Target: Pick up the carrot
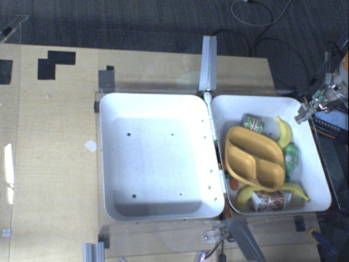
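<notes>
The camera view gives us two white bins side by side on a pale wooden bench. In the right bin (319, 162) we see a mustard-yellow divided dish (255, 156) lying across the middle of a small heap. A banana (283, 131) curves along the dish's upper right edge, and a second banana (296, 190) lies below its lower right corner. A small can (253, 124) sits above the dish, a green packet (291, 156) is at its right, and a printed carton (269, 201) rests at its lower edge. The carrot (234, 184) shows as a sliver of orange-red at the dish's lower left, against the bin's left wall, mostly covered. The gripper (305, 113) hangs at the right bin's upper right corner; we cannot tell how it is set. The left bin (109, 146) lies beside it.
</notes>
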